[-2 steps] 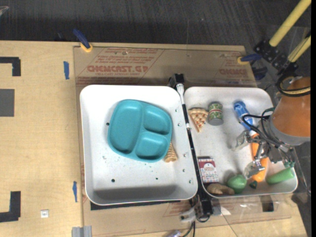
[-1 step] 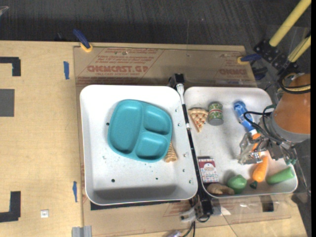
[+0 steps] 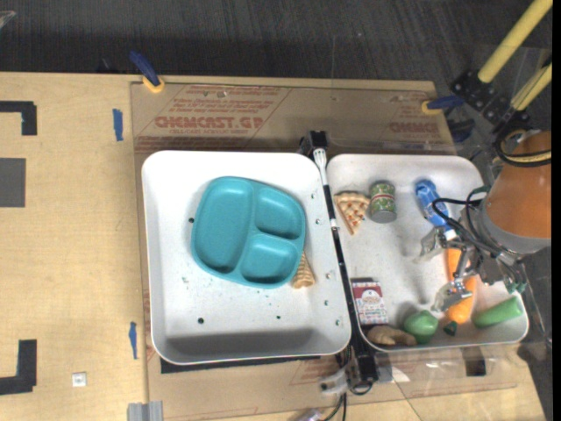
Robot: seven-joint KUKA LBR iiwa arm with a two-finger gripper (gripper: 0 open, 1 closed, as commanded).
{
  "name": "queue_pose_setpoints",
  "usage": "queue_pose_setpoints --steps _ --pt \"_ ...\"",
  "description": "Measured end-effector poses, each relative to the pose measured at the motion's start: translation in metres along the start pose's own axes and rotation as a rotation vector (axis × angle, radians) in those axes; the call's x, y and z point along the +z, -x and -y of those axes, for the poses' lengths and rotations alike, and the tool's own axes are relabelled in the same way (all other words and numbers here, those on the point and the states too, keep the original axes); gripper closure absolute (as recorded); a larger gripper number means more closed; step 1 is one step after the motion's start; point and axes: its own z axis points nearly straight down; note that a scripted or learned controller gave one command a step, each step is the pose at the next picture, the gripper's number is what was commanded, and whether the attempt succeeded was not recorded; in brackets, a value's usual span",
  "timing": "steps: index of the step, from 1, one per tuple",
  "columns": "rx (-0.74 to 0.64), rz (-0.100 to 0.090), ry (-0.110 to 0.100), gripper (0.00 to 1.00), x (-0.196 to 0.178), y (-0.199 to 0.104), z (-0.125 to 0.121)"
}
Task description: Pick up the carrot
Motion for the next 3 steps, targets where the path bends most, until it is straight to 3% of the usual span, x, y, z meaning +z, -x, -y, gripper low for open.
queue_pose_setpoints --steps 1,2,3 --pt "-0.001 0.011 -0.002 1.0 -0.011 0.004 0.0" --pt "0.216 -0.025 0.005 1.0 -0.037 0.009 -0.043" --pt "0.146 -0.018 0.004 1.0 -0.112 0.045 -0.033"
